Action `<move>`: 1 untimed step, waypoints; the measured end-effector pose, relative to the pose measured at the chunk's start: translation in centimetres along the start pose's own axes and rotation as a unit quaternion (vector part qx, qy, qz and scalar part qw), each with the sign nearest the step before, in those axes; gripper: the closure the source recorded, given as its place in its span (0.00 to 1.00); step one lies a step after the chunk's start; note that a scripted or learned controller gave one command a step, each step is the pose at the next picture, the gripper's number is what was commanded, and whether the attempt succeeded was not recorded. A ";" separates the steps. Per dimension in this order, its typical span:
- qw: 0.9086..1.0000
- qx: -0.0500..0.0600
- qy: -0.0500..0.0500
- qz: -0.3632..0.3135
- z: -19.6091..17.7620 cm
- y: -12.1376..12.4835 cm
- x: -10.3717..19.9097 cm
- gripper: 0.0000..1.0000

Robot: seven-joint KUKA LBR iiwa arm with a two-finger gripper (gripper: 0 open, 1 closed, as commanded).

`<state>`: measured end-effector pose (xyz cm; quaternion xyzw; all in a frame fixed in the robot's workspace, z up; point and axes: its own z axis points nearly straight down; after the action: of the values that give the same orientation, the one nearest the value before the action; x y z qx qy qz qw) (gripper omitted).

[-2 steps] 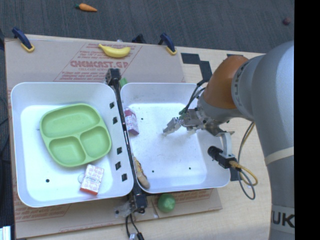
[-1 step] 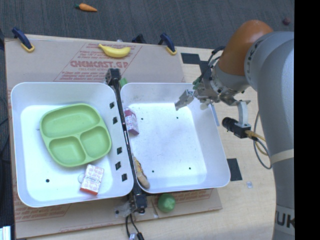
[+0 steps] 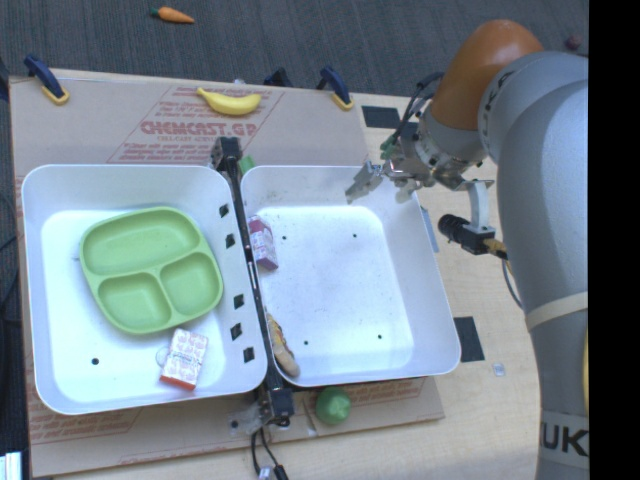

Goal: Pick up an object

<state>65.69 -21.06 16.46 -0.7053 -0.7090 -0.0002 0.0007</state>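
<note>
A green ball (image 3: 333, 405) lies nearest the camera on the cardboard sheet (image 3: 150, 128), just outside the front rim of the right bin (image 3: 430, 298). Inside that bin, a tan, elongated object (image 3: 281, 350) lies against the left wall near the front corner, and a pinkish packet (image 3: 262, 242) lies further back along the same wall. In the left bin (image 3: 35, 298), a small red-and-white box (image 3: 185, 358) lies near the front, just beside a light green divided plate (image 3: 150, 268) in the middle. The claw (image 3: 385, 175) hovers over the far right corner of the right bin; its fingers look spread apart, with nothing between them. Beyond the bins, a yellow banana (image 3: 230, 100) rests on the cardboard at the back of the tabletop. An orange carrot (image 3: 174, 14) lies on the dark floor beyond.
</note>
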 end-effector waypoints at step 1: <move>1.000 0.001 -0.001 0.000 2.6 -5.0 0.0 0.00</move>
<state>60.70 -21.07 13.89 -0.7050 -0.7092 0.0015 0.0011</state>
